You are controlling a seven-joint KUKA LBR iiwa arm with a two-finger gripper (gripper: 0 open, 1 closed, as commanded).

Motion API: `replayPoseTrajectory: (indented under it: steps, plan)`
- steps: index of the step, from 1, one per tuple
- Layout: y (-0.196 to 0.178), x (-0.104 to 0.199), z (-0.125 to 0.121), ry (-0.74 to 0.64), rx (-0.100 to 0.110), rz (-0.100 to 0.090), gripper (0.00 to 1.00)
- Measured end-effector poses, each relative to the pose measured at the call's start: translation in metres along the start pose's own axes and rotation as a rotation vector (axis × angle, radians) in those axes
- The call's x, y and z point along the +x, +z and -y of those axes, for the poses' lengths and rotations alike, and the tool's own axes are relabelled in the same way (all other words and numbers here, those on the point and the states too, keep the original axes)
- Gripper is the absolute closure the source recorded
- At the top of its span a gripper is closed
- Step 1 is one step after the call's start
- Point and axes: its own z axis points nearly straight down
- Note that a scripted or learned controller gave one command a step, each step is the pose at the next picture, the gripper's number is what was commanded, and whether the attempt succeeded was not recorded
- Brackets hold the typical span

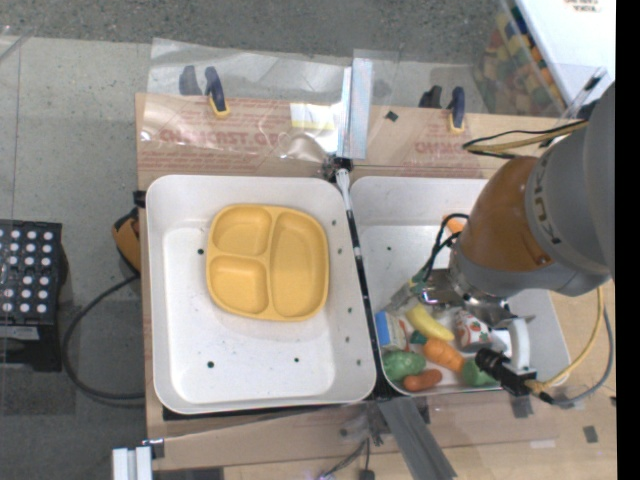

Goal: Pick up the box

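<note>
The arm [545, 223] reaches in from three o'clock and hangs over the right bin [400, 213], its grey and orange wrist covering much of that bin's middle. The pincer [470, 318] sits low over the heap of toy food crowded into the bin's six o'clock end. Its working end is hidden among the wrist housing and the clutter, so I cannot tell whether it is open, closed or gripping anything.

The box is hard to single out. The likeliest candidate is a small packet with a blue edge [386, 328], lying against the bin's nine o'clock wall, at about nine o'clock from the pincer and just beside the heap. Around it lie a banana [432, 322], a carrot [441, 353], a green vegetable [403, 364] and a red piece [424, 378], all packed close together, some touching.

The left bin [170, 268] holds a yellow divided plate [268, 262], well apart from the action.

By my reading, the step in hand is the approach or the descent onto the heap, with nothing visibly lifted. If the packet is indeed the target, the next move calls for shifting toward nine o'clock, lining up across the packet's narrow sides and closing on it alone. The wall and the crowding banana leave little room, so a neighbour may be caught instead.
</note>
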Motion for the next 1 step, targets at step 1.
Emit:
replayPoseTrajectory:
  steps: [1]
  plan:
    - [0.0000, 0.0000, 0.0000, 0.000, 0.000, 0.000, 0.00]
